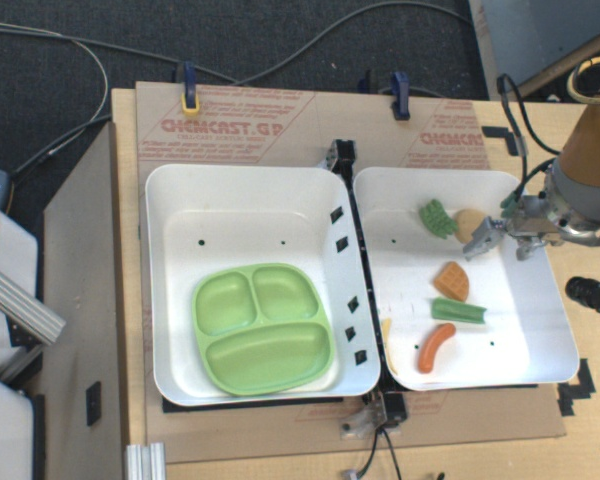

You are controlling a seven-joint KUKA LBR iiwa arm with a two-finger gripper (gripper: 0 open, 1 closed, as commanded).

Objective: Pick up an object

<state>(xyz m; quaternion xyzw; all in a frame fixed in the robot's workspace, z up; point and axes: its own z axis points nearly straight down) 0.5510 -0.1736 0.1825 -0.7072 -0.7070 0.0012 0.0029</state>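
The robot's gripper (498,236) hangs over the far part of the right bin (540,313), its two grey fingers spread apart with nothing between them. Just beyond the fingertip on its left lies a pale tan, rounded food piece (469,223), close to touching it, and next past that a leafy green vegetable piece (437,218). Nearer the camera from the gripper sits an orange wedge-shaped piece (452,282), then a green bean-like piece (458,312), and farthest toward the front an orange-red sausage shape (435,348). All five lie loose on the bin floor. Behind the gripper, the arm (585,183) enters from the right, its orange band above the wrist. Well off to the gripper's far side, across the divider, the left bin (180,218) holds a green compartment tray (264,326).
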